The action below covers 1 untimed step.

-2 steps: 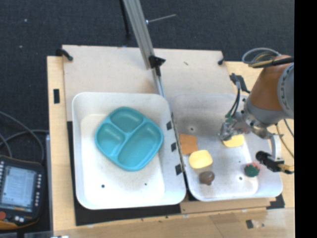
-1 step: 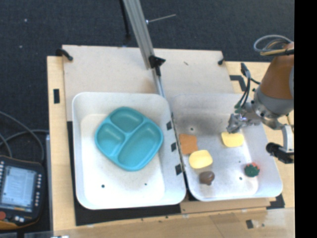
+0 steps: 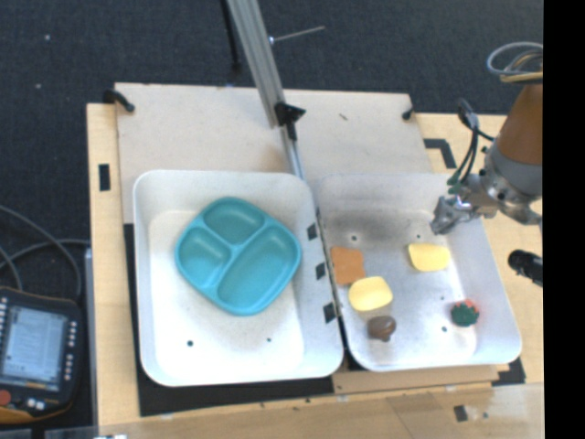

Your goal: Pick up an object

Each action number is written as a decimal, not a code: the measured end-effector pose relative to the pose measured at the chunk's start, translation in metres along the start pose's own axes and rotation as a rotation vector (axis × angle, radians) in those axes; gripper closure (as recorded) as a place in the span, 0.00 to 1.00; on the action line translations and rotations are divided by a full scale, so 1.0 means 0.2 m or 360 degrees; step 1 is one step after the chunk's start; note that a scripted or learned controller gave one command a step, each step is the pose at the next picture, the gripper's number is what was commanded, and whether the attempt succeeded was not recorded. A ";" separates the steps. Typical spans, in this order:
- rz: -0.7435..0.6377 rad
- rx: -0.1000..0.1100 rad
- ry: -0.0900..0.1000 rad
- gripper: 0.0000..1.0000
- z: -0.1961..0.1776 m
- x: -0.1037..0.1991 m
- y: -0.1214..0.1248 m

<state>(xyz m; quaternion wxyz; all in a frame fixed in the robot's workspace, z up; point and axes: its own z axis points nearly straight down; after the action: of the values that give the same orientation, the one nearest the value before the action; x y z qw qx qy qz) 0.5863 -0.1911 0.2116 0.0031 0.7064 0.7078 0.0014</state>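
The arm [image 3: 519,144] comes in from the right side. It is grey with an orange band, and it bends down toward the right bin [image 3: 393,199]. The gripper [image 3: 448,216] is low over the far right part of that bin. It points down and a bit to the left. I cannot tell how its tips are set, because they are small and blurry. Nothing can be seen between them.

There are two white bins side by side. The left bin [image 3: 164,337] has one blue plate [image 3: 238,254] in it. The plate has three parts and sits a bit turned, with one corner pointing near.

The right bin has five small things. A pale yellow block [image 3: 428,257] lies just near the gripper, a little to its left. Its long side runs left to right. It is close to the gripper, but I cannot tell if they touch. A second yellow block [image 3: 370,293] lies nearer and more to the left. Its long side also runs about left to right, tipped a bit. One orange-brown square [image 3: 347,263] is just to the left of it, and they sit very close. One dark brown lump [image 3: 381,327] is just on the near side of the second yellow block. One small green and red thing [image 3: 464,313] sits alone near the right wall of the bin.

A grey metal bar [image 3: 260,53] stands at the far side, between the two bins.
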 end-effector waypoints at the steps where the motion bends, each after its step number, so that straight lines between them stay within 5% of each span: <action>1: 0.0000 -0.0001 0.0000 1.00 -0.22 -0.01 0.00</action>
<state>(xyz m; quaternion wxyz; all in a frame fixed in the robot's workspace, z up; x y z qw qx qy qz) 0.5852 -0.1934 0.2558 0.0033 0.7065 0.7077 0.0016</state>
